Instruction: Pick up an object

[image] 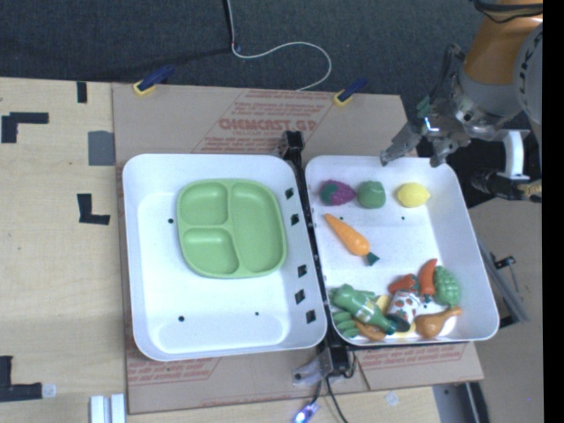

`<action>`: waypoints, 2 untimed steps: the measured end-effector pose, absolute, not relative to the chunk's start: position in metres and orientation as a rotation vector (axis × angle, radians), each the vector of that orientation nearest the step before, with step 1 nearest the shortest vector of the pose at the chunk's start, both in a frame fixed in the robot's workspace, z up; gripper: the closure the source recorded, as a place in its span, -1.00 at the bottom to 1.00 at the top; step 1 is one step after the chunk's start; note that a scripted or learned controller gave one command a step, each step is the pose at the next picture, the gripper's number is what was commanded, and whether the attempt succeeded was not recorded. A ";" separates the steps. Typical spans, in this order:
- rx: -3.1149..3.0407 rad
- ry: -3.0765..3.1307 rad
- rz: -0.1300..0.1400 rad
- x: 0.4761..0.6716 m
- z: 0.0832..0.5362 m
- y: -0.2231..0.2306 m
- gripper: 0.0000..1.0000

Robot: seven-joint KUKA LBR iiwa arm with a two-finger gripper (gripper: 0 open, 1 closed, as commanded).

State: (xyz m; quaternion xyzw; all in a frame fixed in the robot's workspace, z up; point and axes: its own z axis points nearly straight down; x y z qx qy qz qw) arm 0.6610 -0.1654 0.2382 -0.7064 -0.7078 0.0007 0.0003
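Here I see my tool (412, 154) spread wide (nothing between its fingers) above the right bin's (471, 236) far rim, near the toy lemon (411, 195).

Arm (509, 33): rounded grey casing with a broad orange band above the wrist. A dark cable loops over the top of the orange section. Below the band, a light grey wrist housing narrows toward the tool. Gripper (414, 155): dark body with small green and blue marks on the side facing the camera, and two slim dark fingers (393, 154) ending in narrow tips. Right of the gripper, a white bracket-like part on dark hardware; finer detail is blurred.
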 end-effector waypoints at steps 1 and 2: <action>-2.214 -2.230 -0.005 0.605 0.343 -0.099 -1.00; -2.215 -2.234 -0.011 0.562 0.430 -0.040 -1.00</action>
